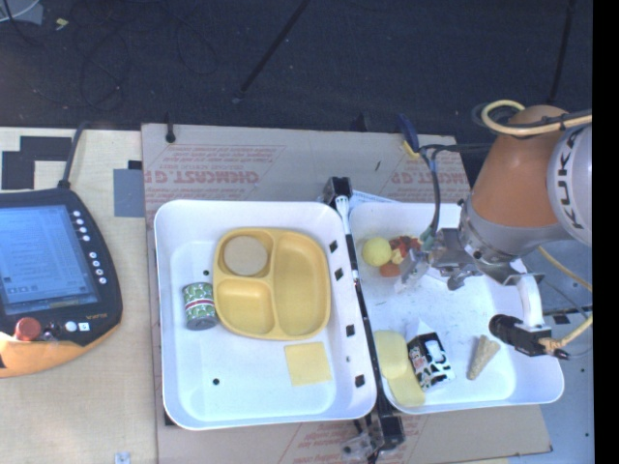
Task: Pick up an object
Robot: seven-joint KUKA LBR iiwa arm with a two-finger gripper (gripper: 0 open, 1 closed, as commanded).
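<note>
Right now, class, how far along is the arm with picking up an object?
Done: the arm has reached into the right bin. In hand: the gripper sits low beside the yellow ball and small red pieces; no object visibly held. Left: grasp and lift; the cone and black-and-white item lie untouched.

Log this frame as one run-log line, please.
phase: reaching | gripper: low in right bin, beside yellow ball | grasp: unconfirmed | left bin: yellow tray, can
</note>
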